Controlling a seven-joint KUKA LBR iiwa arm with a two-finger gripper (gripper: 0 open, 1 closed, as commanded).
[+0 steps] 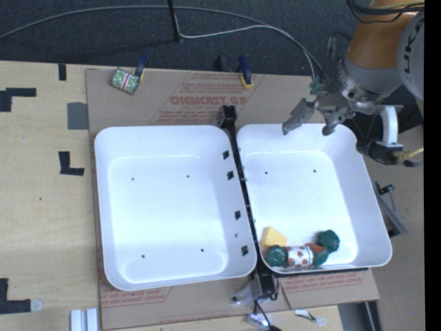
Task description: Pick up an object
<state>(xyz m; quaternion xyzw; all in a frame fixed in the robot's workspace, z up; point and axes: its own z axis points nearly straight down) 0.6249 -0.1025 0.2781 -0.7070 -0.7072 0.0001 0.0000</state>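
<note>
The robot's claw (309, 124) hangs over the far rim of the right bin (310, 185), its two fingers spread apart and nothing between them. The pick has not yet begun; this looks like the approach stage. The candidates lie huddled in the bin's near corner: a yellow block (274, 238), a green ball (277, 256), a red-and-white toy (299, 256) and a dark green piece (329, 241), touching or just beside one another. They sit well apart from the claw, across the bin's floor. The next move would call for travelling toward the near wall, then descending on one item. The left bin (165, 205) shares the counter.
</note>
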